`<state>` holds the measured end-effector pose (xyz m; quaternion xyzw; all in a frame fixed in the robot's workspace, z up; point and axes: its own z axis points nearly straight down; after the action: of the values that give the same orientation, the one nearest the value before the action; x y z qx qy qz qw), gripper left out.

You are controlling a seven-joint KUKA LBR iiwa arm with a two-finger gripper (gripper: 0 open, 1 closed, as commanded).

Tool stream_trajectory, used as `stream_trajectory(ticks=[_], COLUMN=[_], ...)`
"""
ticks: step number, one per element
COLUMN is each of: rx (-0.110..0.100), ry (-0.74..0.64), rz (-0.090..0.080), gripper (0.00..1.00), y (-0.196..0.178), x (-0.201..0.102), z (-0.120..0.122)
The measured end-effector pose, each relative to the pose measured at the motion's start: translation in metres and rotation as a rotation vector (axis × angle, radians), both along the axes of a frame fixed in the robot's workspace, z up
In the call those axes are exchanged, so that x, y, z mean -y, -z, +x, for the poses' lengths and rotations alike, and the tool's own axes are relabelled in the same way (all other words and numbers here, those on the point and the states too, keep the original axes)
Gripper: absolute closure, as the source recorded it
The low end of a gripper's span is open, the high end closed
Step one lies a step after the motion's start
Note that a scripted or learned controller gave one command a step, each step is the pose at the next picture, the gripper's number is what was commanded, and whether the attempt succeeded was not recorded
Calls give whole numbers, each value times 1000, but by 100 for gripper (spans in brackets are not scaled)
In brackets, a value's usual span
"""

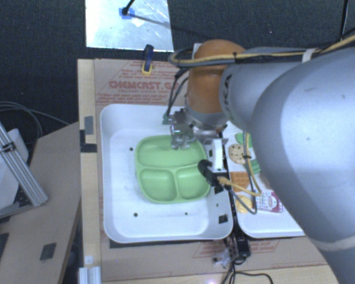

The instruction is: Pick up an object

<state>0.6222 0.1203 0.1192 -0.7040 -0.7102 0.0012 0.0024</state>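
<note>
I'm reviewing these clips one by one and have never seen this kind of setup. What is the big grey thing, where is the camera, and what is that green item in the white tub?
The big grey shape is a robot arm with an orange band above its wrist, reaching in from the right. One fixed camera looks down at a slant on two shallow white bins. The left bin holds a green divided tray, a plate with compartments. The arm's hand is low over the tray's far edge; whether it grips anything cannot be told from here. The right bin, largely hidden by the arm, contains some small colourful items, too covered to identify.
</note>
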Motion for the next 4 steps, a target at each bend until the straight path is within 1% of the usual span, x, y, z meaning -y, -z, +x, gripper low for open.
stream_trajectory(ticks=[1, 2, 3, 4], rx=[6, 12, 13, 5], ry=[7, 13, 0, -3], rz=[-1, -4, 0, 3], gripper=[0, 0, 0, 0], y=[-6, -70, -100, -148], x=[4, 67, 4, -51], z=[2, 4, 37, -83])
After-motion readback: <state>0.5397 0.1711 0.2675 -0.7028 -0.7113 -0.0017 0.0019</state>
